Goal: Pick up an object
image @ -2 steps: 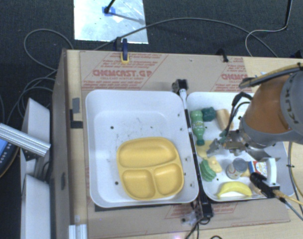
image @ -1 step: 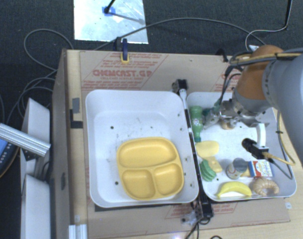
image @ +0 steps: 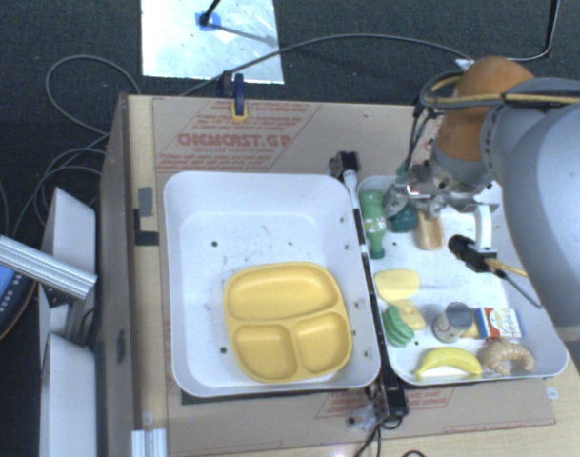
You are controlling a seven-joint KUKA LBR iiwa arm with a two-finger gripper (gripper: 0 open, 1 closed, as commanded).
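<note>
- A small teal object (image: 402, 220) is seen at the far end of the right bin (image: 437, 279), just beside a green bottle (image: 372, 219) that lies along the bin's left wall.
- A brown bottle (image: 429, 232) is found just to the right of the teal object.
- The gripper (image: 413, 198) is positioned over these three things, closest to the teal object and the brown bottle. Whether it is spread or pressed together cannot be told, and nothing is seen to be held.
- Nearer the camera in the same bin, a pale yellow block (image: 396, 283) is placed, with a green toy (image: 394, 324) just below it.
- A grey can (image: 450, 321) and a small red, white and blue box (image: 500, 324) are set side by side.
- A banana (image: 449, 361) and a tan pastry (image: 507, 353) are laid along the near edge.
- In the left bin (image: 232, 217), a yellow divided tray (image: 288, 320) is rested toward the near right corner.
</note>
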